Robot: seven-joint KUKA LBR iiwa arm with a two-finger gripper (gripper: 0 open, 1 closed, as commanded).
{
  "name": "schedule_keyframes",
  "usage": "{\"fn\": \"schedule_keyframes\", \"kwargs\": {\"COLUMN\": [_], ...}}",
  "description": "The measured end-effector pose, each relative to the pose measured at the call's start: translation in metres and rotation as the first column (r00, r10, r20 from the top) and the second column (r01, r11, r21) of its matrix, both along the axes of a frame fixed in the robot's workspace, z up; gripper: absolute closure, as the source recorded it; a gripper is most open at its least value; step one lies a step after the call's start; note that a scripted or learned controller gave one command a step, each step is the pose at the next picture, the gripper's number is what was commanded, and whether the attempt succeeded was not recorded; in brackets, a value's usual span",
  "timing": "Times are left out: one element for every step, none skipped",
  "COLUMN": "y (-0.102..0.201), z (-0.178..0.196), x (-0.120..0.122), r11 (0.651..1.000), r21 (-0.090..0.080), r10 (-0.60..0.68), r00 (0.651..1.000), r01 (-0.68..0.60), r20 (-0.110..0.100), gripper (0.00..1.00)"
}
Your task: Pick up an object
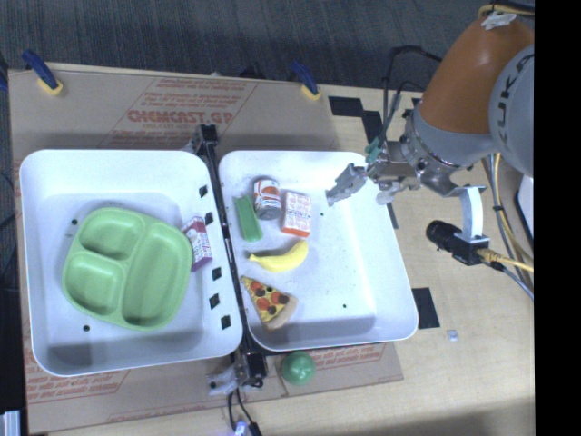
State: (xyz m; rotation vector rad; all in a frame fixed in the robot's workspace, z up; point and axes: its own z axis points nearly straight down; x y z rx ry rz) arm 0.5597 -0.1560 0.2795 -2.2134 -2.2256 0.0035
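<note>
Over the right bin's far right edge, the gripper (348, 183) hangs with nothing between its fingers.

Its 2 fingers look slightly parted, though the slant makes the gap hard to judge. The right bin (381, 271) holds 5 small things in its left half: a green block (247, 217) against the left wall, a small can (266, 197) beside it, an orange carton (297, 213), a banana (281, 258) nearer the middle, and a pizza slice (268, 301) toward the near left corner. The banana is probably the easiest pick: likely a light, stiff plastic toy with a smooth, somewhat slippery skin, best pinched across its thick middle. The can may roll. The left bin (36, 243) carries a green tray (127, 266) and a small packet (198, 242) by its right wall.
</note>
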Motion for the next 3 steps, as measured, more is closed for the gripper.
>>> {"fn": "schedule_keyframes", "kwargs": {"y": [-0.053, -0.055, -0.055], "z": [-0.019, -0.188, -0.178], "x": [-0.055, -0.083, -0.082], "r11": [1.0, 1.0, 1.0], "r21": [-0.002, 0.001, 0.0], "r10": [0.0, 0.001, 0.007], "r00": [1.0, 1.0, 1.0], "r01": [0.0, -0.001, -0.007], "r20": [-0.001, 0.001, 0.001], "gripper": [0.0, 0.0, 1.0]}}
